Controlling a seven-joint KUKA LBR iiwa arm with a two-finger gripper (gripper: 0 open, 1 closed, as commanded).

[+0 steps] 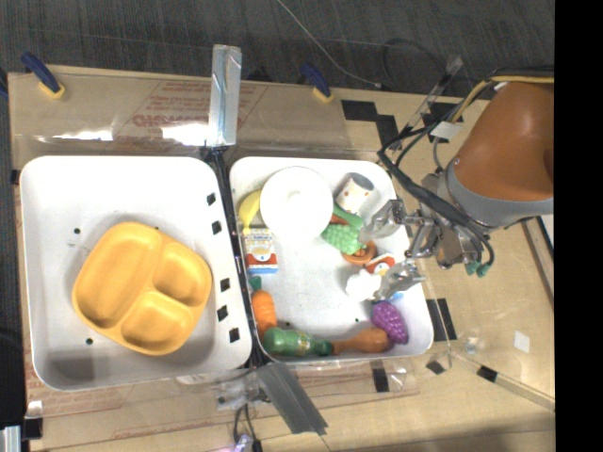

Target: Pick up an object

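Gripper (pixel 394 245) is hanging over the right side of the right bin (pixel 311 295), its 2 metal fingers spread apart, 1 toward the far side and 1 toward the near side, with nothing between them. Just left of it, a green leafy toy (pixel 341 236) and an orange piece (pixel 359 253) are lying together on the bin floor. Grapes (pixel 390 320) are sitting just near of the lower finger, close to the bin's near right corner. A carrot (pixel 365 341) is lying along the near wall, touching a green bottle (pixel 296 344) to its left, and an orange toy (pixel 263 310) is resting above that against the left wall. A white plate (pixel 297 200) is covering the far middle of the bin, with a banana (pixel 249 209) peeking out at its left edge and a white cup (pixel 354 191) tipped at its right. A small carton (pixel 261 251) is standing near of the banana. A yellow tray (pixel 141 286) with 3 compartments is sitting in the left bin (pixel 47 196).
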